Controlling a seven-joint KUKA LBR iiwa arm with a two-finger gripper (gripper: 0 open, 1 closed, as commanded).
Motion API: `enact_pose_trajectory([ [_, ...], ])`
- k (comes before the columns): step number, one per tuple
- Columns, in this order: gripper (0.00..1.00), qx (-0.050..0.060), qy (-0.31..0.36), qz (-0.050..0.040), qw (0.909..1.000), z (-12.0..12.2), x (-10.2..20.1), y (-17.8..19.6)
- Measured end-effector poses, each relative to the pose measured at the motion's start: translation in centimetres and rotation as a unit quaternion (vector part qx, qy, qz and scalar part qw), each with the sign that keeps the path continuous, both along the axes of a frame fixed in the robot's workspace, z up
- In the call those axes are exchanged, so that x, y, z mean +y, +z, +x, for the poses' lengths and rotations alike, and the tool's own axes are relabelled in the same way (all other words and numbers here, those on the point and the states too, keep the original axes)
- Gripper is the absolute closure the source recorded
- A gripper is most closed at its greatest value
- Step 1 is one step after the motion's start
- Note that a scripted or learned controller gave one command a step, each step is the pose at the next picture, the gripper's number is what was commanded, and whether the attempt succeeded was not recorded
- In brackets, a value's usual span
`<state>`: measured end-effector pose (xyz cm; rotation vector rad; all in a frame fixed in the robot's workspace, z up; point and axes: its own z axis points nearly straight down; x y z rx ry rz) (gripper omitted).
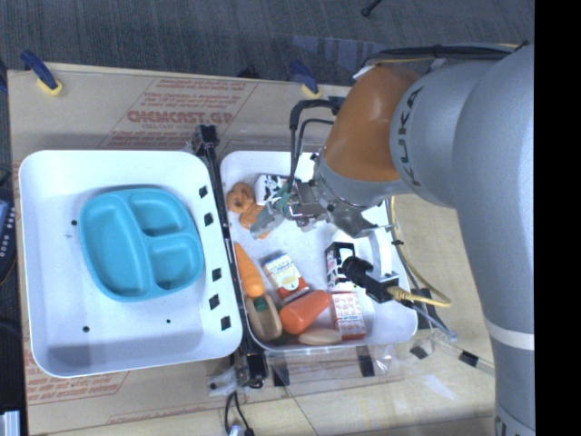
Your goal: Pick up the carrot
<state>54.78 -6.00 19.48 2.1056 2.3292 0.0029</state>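
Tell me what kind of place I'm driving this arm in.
Probably a lab bench for robot picking trials: two white bins clamped on a cardboard-covered bench, toy food such as the carrot in one, a blue divided plate in the other.

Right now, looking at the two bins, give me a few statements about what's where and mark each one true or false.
1. The blue divided plate lies in the left bin. True.
2. The carrot lies on the blue plate. False: it lies in the right bin, along its left wall.
3. The gripper is over the right bin's upper part, above the carrot in the view. True.
4. The carrot is between the gripper's fingers. False: it rests in the bin, apart from the gripper.
5. The arm reaches in from the view's left. False: from the right.
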Motion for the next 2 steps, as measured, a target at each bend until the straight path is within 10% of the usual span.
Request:
enact_pose_trajectory([
  [1,0.0,0.003,-0.065,-0.0004,0.9979,6.0,-0.1,-0.3],
  [2,0.0,0.004,-0.05,0.0,0.9987,0.8,3.4,-0.4],
])
